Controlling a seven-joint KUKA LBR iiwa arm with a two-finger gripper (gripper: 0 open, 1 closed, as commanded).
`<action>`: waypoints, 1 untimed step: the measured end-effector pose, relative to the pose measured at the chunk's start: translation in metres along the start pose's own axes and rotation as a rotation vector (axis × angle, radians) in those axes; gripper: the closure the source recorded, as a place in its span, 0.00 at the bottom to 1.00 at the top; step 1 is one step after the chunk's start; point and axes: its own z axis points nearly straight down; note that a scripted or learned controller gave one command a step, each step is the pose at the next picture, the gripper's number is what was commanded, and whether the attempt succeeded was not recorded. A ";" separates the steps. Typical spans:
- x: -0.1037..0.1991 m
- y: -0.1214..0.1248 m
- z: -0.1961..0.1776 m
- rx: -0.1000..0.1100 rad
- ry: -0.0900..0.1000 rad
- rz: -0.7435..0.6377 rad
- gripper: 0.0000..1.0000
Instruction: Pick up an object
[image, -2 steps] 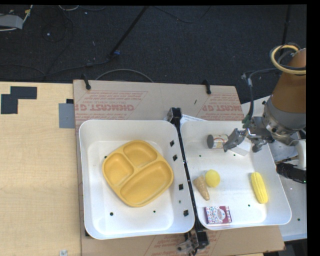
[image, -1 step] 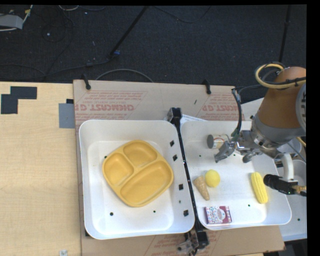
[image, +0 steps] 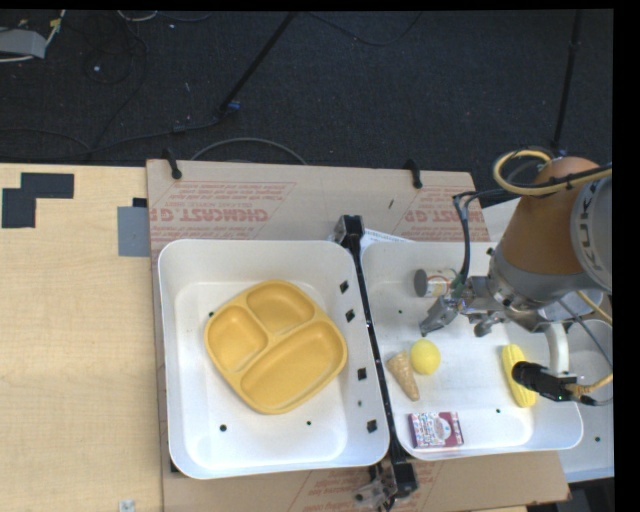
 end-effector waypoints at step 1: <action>0.002 -0.001 0.064 -0.003 -0.001 0.000 0.00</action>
